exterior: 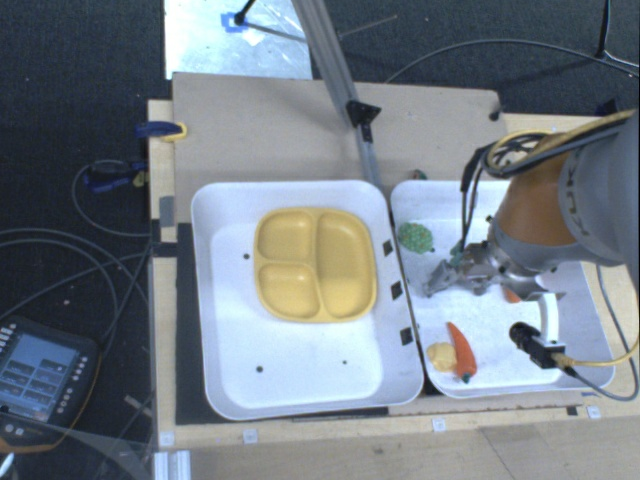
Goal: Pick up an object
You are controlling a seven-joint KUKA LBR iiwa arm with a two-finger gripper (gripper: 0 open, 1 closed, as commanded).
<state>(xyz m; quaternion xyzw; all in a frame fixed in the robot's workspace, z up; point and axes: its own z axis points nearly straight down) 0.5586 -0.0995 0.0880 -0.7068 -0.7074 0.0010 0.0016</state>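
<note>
Gripper (445,276): I see it low in the right bin (580,353); whether it's open or closed, I can't tell.
Carrot (461,349): near the bin's front edge, touching a small yellow piece (440,354).
Green ball (415,236): just left of the gripper.
Left bin (225,368): holds a yellow divided plate (314,264).

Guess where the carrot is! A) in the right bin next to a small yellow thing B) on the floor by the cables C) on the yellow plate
A: the carrot lies in the right bin, beside a small yellow thing, far from the yellow plate.
</note>
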